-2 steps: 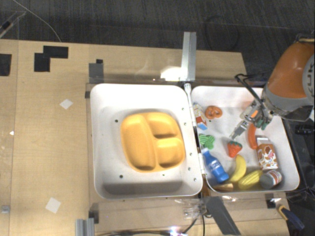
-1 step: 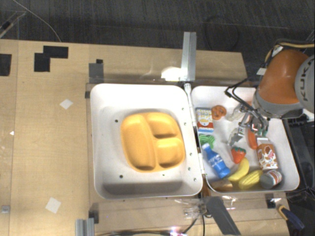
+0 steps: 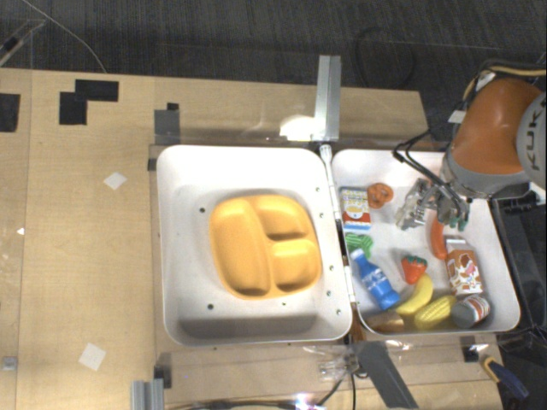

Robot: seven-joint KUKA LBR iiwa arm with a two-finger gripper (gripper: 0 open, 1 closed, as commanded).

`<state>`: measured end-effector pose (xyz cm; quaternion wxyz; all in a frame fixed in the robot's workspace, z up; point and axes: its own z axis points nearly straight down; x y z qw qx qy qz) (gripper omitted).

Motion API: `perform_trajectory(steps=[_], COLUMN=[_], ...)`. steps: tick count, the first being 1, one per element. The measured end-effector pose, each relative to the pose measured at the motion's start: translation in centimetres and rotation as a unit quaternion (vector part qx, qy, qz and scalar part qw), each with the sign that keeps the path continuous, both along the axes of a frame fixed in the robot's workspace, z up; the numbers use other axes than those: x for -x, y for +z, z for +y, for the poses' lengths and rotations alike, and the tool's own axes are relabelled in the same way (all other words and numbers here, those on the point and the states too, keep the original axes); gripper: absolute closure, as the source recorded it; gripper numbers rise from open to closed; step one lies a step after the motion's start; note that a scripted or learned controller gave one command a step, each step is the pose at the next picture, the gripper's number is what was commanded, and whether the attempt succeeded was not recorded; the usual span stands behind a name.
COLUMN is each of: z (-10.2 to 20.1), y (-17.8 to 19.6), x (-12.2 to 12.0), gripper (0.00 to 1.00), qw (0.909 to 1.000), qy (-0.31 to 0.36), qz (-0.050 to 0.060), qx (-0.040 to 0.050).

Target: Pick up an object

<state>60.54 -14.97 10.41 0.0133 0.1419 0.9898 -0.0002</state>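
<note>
A pale wooden bench (image 3: pixel 77 254) carries 2 shallow white bins side by side, with dark ribbed flooring (image 3: pixel 214 24) behind it and black patches near its far left corner. The grey arm with its orange band (image 3: pixel 496 131) reaches over the right bin (image 3: pixel 504 263), and its gripper (image 3: pixel 427 207) hangs above that bin's far half. Whether the jaws stand wide or narrow cannot be told from this slant, and nothing can be made out between them.

Just right of the jaws and slightly nearer the camera lies a slim orange carrot-shaped toy (image 3: pixel 438 239); beyond it, nearer still, a red-and-white printed carton (image 3: pixel 463 272) and a grey-topped can (image 3: pixel 471 310) sit against the bin's right wall. Left of the jaws are a round orange toy (image 3: pixel 379 195) and a small printed box (image 3: pixel 355 207). Nearer the camera lie a green ridged piece (image 3: pixel 359 244), a glossy blue bottle (image 3: pixel 374 280), a red strawberry-like toy (image 3: pixel 414 268) and 2 curved yellow pieces (image 3: pixel 425 301), bunched along the front.

Bare white floor shows directly below the jaws and toward the bin's centre. Well to the left, past the metal divider (image 3: pixel 328 101), the left bin (image 3: pixel 184 314) holds a smooth yellow 3-compartment tray (image 3: pixel 265 244) with open white margin on every side.
</note>
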Motion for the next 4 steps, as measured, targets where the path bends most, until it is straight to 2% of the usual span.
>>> perform_trajectory(steps=[1, 2, 3, 4], z=[0.1, 5.0, 5.1, 4.6], y=[1.3, -1.4, -1.5, -1.6], x=[-0.3, -1.3, -1.3, -3.5], gripper=[1.00, 1.00, 0.00, 0.00], qw=[1.0000, 0.9979, 0.9979, 0.9705], qy=[0.003, -0.065, -0.065, -0.241], qz=[-0.005, 0.006, 0.007, 0.007], qx=[0.0008, -0.0017, -0.0025, -0.0059])
